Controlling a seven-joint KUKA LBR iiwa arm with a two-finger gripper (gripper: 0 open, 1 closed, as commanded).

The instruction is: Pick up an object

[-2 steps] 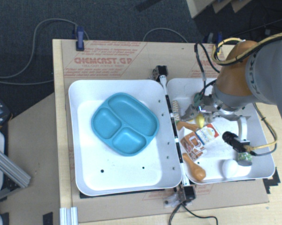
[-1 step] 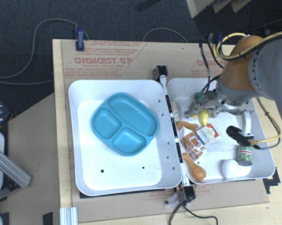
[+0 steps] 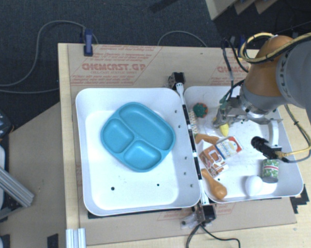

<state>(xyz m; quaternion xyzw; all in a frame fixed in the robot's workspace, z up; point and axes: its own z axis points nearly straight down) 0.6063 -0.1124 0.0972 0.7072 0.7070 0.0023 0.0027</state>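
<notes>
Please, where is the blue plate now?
The blue plate lies in the left bin, near its middle, tilted a little, left of the clips joining both bins.

Blue tray in left bin

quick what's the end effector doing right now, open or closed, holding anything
End effector: low in the right bin, at a small yellow object; open or closed cannot be told, and no hold on anything is visible.
</notes>
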